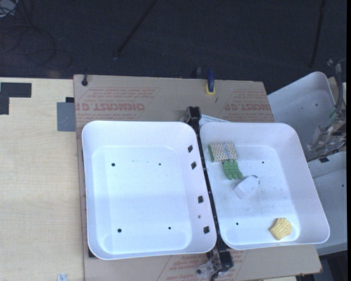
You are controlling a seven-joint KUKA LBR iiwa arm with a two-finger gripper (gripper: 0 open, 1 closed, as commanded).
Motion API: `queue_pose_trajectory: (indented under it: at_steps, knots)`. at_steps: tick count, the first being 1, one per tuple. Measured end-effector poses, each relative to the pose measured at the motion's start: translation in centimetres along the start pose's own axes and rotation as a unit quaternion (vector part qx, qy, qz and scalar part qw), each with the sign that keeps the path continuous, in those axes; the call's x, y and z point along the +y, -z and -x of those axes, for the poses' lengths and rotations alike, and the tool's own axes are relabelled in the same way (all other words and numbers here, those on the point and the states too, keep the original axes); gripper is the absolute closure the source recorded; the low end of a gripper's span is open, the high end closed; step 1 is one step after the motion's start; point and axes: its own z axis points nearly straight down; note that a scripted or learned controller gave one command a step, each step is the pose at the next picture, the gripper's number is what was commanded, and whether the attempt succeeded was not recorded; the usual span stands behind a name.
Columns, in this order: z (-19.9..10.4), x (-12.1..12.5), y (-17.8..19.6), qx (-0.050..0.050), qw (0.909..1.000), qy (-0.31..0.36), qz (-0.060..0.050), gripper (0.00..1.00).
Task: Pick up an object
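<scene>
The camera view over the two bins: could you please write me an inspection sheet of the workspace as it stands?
Surface: brown board on a pale wooden bench, bearing the left bin and right bin side by side.
Job's things: all in the right bin: patterned pad, green piece just below it, white piece, yellow piece near the front corner.
Clutter: blue and yellow clamp at the board's far edge.
Grippers: nothing seen.
Cables: dark cables on the floor beyond.
Surroundings: dark floor, grey panel at right.
</scene>
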Motion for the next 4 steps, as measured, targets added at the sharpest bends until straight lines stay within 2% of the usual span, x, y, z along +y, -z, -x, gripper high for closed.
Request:
queue_pose_trajectory:
  at_steps: [1,2,3,4]
  knots:
    - [-0.1,-2.7,7.3,0.0,1.0,0.002,0.002,1.0]
    - [-2.4,-1.1,1.8,0.002,1.0,0.003,-0.003,1.0]
    - [0.0,-6.9,8.3,-0.001,1.0,0.001,0.002,1.0]
    - [-5.7,-5.9,3.4,0.002,1.0,0.005,-0.003,1.0]
